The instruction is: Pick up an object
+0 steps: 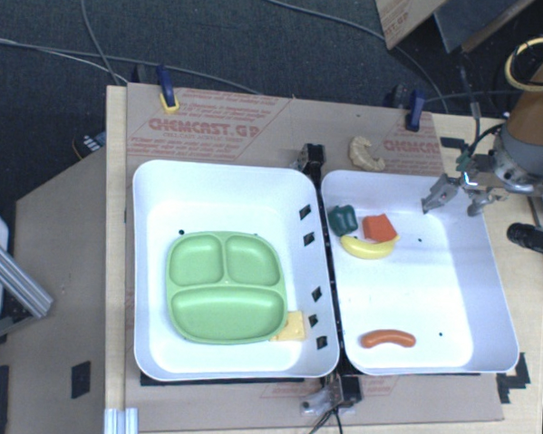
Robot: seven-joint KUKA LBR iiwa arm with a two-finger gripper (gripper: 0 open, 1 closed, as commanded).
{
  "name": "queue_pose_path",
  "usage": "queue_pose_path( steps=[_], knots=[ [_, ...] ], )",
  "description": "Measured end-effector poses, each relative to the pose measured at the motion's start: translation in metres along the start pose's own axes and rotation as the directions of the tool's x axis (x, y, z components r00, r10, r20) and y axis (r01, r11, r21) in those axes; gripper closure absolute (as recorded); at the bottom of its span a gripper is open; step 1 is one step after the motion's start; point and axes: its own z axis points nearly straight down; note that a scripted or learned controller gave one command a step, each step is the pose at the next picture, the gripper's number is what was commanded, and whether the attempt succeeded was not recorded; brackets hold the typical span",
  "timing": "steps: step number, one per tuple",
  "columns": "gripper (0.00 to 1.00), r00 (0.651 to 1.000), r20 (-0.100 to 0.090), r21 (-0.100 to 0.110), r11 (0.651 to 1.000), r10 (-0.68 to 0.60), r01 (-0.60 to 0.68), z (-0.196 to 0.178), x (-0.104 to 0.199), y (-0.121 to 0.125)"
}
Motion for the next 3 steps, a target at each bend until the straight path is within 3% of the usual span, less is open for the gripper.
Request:
queue_pose_path(
  steps=[2, 3],
  knots=[
    [0.00, 1.000, -0.007, -0.006, 1.000, -0.004, 0.004, 0.067, 0.000, 0.000],
    [1.00, 1.000, 0.000, -0.009, 1.000, -0.005, 0.005, 0.055, -0.002, 0.000]
  ],
)
